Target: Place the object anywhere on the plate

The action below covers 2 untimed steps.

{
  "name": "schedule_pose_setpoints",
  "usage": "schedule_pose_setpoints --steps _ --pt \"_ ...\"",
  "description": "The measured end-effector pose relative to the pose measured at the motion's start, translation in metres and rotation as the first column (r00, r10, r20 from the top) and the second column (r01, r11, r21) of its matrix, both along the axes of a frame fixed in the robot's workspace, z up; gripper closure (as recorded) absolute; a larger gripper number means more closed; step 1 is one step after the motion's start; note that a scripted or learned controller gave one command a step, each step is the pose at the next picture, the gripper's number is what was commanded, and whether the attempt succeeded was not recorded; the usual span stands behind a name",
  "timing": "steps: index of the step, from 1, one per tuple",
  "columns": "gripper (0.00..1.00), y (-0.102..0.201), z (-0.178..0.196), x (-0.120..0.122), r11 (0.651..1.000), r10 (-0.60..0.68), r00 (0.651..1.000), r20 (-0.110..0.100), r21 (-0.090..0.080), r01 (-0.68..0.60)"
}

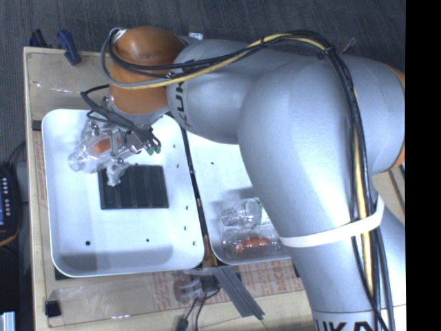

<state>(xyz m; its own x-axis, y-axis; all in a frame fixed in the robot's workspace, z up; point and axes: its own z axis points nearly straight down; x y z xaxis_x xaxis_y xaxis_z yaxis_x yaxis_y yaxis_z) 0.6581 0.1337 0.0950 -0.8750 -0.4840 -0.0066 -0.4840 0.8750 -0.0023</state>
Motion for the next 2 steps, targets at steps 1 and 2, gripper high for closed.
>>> schedule_pose_setpoints --steps 1,2 --pt "0.00 0.0087 -0.0028 -0.0335 0.993 -0.117 0.993 -0.008 -0.004 0.117" --pt "0.00 0.0020 -0.0022 -0.0235 1.000 0.008 1.000 -0.005 -0.001 -0.008"
